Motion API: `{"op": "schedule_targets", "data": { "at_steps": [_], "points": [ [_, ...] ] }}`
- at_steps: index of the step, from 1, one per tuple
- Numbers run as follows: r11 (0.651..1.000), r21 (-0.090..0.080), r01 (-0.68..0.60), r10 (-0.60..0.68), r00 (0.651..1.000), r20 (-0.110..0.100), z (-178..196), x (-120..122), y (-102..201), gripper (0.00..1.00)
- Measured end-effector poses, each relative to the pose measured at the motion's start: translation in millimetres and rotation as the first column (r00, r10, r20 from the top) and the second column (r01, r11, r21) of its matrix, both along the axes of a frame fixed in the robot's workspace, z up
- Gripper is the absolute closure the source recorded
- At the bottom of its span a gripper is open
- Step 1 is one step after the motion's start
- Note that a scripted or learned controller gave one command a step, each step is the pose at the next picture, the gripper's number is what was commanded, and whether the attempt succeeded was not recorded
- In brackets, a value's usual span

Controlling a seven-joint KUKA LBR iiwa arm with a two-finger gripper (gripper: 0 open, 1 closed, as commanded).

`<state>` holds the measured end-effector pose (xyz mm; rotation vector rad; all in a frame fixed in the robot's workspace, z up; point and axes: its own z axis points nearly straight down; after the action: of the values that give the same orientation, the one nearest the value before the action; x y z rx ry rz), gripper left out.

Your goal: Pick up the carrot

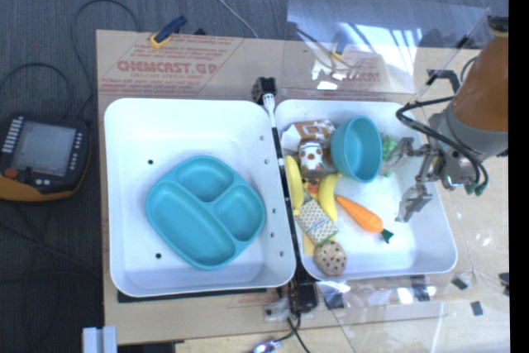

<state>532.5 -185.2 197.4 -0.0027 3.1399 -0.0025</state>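
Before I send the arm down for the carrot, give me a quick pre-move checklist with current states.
1. Carrot in sight, lying flat in the right bin: ok.
2. Carrot top uncovered: ok.
3. Room around it: not ok on one side, its tip sits beside the banana; the green end has bare floor around it.
4. Gripper in line: not ok, it is off to the carrot's right, over the bin.
5. Nothing between the jaws: ok.
6. Blue bowl out of the way: ok, it sits behind the carrot.
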Motion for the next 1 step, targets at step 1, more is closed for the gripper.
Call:
{"op": "schedule_targets", "data": {
  "at_steps": [1],
  "points": [
    [0.989, -0.006, -0.145, 0.145, 0.989, 0.013, -105.8, -11.1, 17.8, 0.0]
  ]
}}
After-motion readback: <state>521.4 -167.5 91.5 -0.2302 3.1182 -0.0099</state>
